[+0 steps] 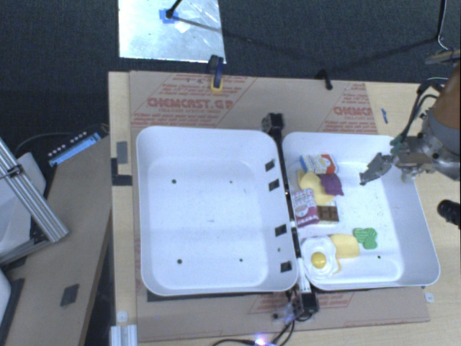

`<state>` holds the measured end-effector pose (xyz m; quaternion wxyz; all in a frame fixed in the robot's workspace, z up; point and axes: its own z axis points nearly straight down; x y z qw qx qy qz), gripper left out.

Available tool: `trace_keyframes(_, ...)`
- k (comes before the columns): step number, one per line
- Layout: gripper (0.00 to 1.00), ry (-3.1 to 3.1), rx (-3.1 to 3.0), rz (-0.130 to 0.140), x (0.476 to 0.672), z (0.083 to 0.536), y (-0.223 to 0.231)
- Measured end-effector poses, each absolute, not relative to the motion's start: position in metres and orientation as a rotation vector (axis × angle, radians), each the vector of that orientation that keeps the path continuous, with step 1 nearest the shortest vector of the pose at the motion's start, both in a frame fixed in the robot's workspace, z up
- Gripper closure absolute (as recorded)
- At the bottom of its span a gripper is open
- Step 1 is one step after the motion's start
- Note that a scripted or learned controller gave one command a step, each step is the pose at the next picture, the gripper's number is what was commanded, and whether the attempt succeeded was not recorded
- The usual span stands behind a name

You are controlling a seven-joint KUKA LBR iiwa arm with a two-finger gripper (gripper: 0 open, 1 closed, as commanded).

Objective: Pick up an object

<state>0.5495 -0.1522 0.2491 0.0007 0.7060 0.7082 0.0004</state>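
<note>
Nearest the camera, we are noting a fried egg toy lying at the front left corner of the right bin, touching a yellow piece on its right, with a green piece just beside that. Further back along the bin's left side we are seeing a small printed packet and a brown chocolate-like block, then a purple piece, a pale yellow piece and a small white and orange carton clustered together. We are observing the gripper hanging over the back right part of this bin, pointing left toward the cluster but standing apart from every object, with nothing between its fingers; how wide they are standing, we cannot tell. Beside it, the left bin is sitting on the bench.
</note>
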Motion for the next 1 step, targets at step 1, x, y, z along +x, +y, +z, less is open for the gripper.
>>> trace_keyframes(1,1.0,2.226,2.212,0.004,0.5505,0.2601,-0.152)
